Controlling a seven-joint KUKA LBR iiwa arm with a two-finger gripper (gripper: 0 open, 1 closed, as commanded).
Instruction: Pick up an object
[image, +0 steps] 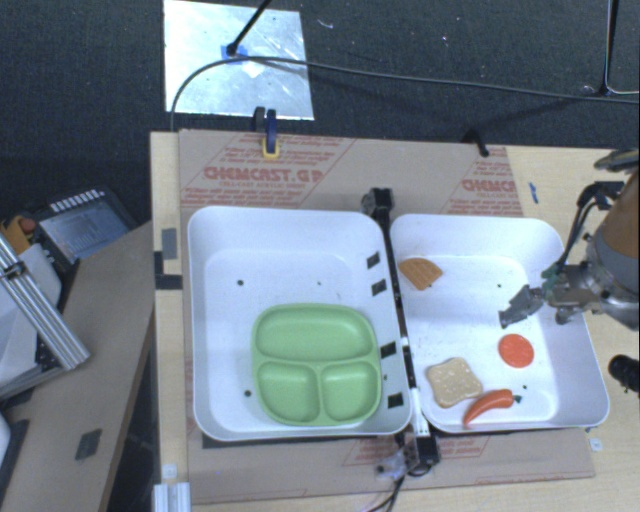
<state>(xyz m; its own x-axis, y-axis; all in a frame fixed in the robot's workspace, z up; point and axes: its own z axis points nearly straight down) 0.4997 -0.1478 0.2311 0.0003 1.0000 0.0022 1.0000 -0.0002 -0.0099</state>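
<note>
The right bin (545, 245) holds several toy foods: an orange-brown chip-shaped piece (421, 272) near its back left, a red disc (516, 350), a tan slice of bread (455, 381) and a red-orange chili pepper (489, 404) near the front. My gripper (518, 306) comes in from the right and hovers over the right bin, just above and behind the red disc. I see nothing between its fingers.
The left bin (215, 250) holds a green divided plate (315, 362). A black divider with clips (390, 300) runs between the bins. Both bins stand on a cardboard sheet (300, 170). A grey device (75, 232) and a metal rail (35, 310) sit at the left.
</note>
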